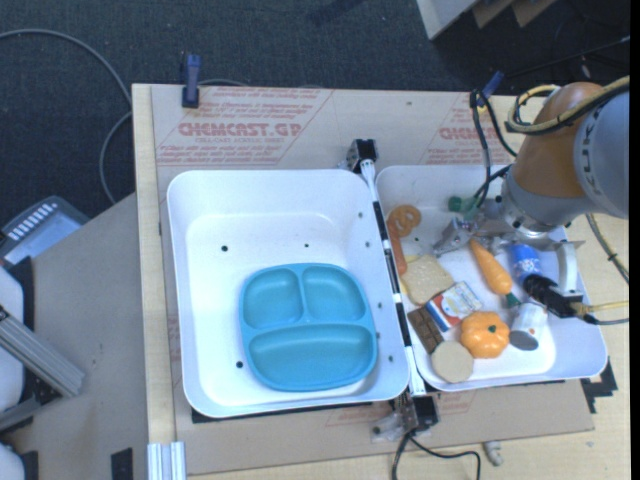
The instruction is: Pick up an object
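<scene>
Camera view has the gripper (478, 230) low in the right bin (580, 363), upper right of frame; can't tell if it's clenched or released. Toy carrot (491, 268) lies just below it, orange pumpkin (484, 334) further down. I'd center on the carrot, away from the blue bottle (524, 263).

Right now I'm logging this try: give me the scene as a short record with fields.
left bin: holds a blue tray with three compartments
right bin: toy food, crowded
items there: pretzel, bread slice, carrot, orange pumpkin, round cracker
arm: over the right bin's far end
gripper: low, near the carrot; nothing seen held
</scene>
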You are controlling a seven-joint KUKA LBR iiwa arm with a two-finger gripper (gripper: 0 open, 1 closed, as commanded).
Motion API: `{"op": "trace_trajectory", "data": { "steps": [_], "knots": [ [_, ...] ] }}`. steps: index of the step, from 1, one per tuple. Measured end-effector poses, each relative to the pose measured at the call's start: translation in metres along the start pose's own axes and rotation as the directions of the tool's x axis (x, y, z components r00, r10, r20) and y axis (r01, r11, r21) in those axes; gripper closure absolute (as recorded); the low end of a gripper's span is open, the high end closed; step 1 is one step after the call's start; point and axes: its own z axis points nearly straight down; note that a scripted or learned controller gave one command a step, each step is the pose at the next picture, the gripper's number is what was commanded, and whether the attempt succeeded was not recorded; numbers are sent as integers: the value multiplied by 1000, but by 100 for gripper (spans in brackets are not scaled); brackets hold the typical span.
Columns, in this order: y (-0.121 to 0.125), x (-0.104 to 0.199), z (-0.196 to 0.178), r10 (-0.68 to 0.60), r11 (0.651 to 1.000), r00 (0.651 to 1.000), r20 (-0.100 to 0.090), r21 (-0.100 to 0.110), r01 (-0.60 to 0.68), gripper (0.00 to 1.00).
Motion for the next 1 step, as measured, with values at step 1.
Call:
{"op": "trace_trajectory", "data": {
  "steps": [1],
  "knots": [
    [1, 0, -10, 0, 1000, 1000, 1, -3, 0, 100]
  ]
}}
